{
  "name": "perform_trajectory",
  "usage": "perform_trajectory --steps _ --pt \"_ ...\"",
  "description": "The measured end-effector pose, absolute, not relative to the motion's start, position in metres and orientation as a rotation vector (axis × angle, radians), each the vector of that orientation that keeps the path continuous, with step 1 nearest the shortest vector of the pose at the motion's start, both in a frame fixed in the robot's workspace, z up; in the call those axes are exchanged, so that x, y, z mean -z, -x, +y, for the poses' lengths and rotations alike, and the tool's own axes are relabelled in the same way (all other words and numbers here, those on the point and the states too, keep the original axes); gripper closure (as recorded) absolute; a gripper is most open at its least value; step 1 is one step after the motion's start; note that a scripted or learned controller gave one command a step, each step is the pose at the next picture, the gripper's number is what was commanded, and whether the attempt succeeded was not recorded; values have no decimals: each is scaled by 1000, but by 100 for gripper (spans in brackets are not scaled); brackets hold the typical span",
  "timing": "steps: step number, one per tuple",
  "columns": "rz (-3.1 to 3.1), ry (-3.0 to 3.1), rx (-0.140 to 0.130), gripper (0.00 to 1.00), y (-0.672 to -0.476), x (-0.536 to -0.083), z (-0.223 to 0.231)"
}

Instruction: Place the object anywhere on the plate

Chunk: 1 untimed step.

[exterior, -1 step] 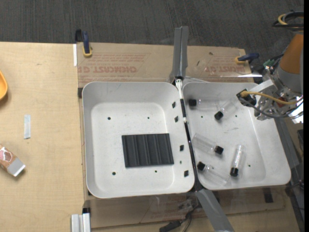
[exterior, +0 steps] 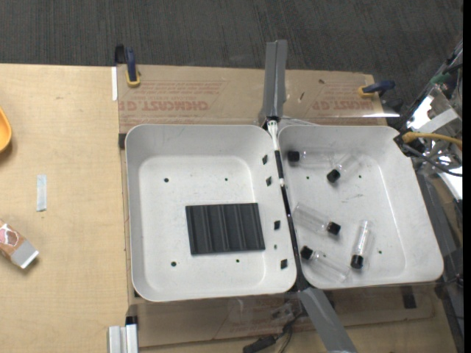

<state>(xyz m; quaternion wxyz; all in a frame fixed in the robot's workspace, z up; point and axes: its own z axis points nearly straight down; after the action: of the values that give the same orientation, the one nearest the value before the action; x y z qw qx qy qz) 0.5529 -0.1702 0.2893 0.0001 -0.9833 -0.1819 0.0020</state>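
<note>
A dark grey ribbed plate (exterior: 224, 228) lies flat on the floor of the left bin (exterior: 147, 168), a little toward its front. Several clear vials with black caps lie scattered in the right bin (exterior: 397, 197). One vial (exterior: 343, 168) is near the back, and beside it a black cap (exterior: 294, 156) rests close to the divider. Another vial (exterior: 316, 221) lies mid-bin. Two more sit near the front: one vial (exterior: 360, 244) standing out to the right and one vial (exterior: 318, 262) close to the left wall.
A grey post (exterior: 274, 79) rises behind the seam between the bins. Blue clamps (exterior: 129, 63) (exterior: 375, 88) hold the cardboard at the back. Cables and hardware (exterior: 434, 127) crowd the right edge. Small items (exterior: 16, 245) lie on the wooden table at left.
</note>
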Motion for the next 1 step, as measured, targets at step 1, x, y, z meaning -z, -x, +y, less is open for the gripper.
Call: perform_trajectory --steps 1 --pt "-803 3036 -7 100 -482 -328 -141"
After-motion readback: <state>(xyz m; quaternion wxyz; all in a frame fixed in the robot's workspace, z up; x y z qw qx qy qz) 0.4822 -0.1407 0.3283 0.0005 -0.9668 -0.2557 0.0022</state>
